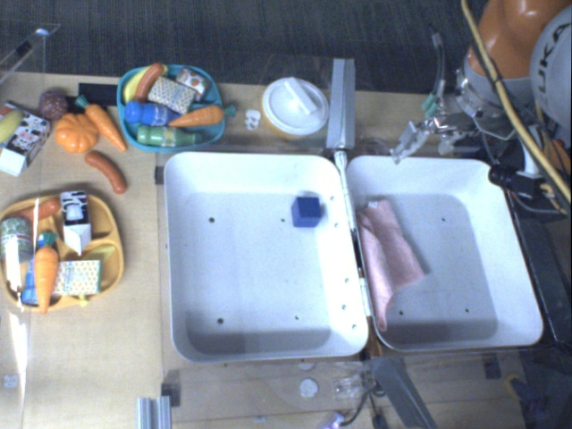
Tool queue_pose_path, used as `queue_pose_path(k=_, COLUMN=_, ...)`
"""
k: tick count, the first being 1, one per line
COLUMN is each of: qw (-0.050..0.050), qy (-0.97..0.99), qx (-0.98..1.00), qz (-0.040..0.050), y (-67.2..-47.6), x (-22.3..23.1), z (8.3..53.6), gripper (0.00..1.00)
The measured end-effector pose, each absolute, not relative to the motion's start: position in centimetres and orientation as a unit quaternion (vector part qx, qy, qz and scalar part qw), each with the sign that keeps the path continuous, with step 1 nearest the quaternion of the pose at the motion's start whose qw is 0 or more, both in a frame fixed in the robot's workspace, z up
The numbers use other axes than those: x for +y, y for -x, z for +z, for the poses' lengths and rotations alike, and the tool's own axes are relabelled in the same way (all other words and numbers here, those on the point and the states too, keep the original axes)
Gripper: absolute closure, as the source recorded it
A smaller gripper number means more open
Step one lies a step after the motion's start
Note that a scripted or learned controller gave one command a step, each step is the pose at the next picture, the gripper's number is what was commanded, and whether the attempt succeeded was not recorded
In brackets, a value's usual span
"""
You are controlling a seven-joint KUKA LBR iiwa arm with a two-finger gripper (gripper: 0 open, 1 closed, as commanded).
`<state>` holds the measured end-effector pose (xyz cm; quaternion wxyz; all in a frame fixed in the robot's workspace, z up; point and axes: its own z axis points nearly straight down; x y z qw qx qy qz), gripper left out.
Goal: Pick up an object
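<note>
Counter (134, 329): your left bin (179, 239) holds a blue cube (307, 211), right bin (500, 239) a pink cloth (389, 256). Pincer (420, 137) above right bin's far edge; spread or pressed together, cannot tell.

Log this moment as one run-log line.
gripper: above right bin's far edge, holding nothing | blue cube: left bin | pink cloth: right bin

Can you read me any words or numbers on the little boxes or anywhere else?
No words or numbers can be read here.
Small boxes in the blue bowl: printed patterns, too blurred to read.
Boxes on the yellow plate: print too small to read.
Blue block and pink cloth: no writing.
</note>
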<state>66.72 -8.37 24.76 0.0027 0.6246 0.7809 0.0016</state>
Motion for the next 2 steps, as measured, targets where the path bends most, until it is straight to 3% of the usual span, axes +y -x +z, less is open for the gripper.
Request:
queue_pose_path(k=1, qw=0.001, qy=-0.605, qx=0.796, qz=0.0007, y=-63.2, x=-8.6, z=13.0, gripper=0.0)
queue_pose_path(k=2, qw=0.003, qy=-0.604, qx=0.797, qz=0.0027, y=-63.5, x=-8.6, z=14.2, gripper=1.0)
